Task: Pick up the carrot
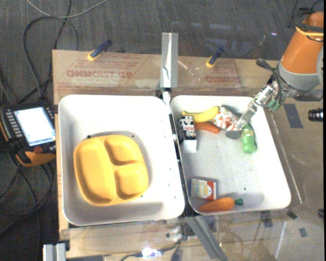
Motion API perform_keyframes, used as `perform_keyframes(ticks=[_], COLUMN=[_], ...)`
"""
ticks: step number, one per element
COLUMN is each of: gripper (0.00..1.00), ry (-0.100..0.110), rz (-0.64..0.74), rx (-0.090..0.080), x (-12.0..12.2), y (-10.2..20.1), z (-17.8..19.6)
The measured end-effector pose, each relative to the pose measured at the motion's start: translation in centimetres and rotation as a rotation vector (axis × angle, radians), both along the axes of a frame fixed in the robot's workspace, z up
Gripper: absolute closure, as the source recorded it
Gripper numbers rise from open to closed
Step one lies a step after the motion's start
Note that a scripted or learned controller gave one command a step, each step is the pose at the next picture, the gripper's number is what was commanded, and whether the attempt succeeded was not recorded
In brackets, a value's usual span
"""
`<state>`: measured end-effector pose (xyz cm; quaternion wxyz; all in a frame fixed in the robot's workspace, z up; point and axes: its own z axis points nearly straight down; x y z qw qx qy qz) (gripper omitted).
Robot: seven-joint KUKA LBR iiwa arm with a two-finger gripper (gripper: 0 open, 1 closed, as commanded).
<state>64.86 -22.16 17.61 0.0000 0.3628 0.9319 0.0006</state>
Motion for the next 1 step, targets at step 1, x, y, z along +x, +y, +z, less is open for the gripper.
perform_keyframes(ticks=[1], gripper=[0.00], ry=[-0.003], rz=[0.460], rx=[-0.001], x=[-2.88], y=[2.14], z=[3.60])
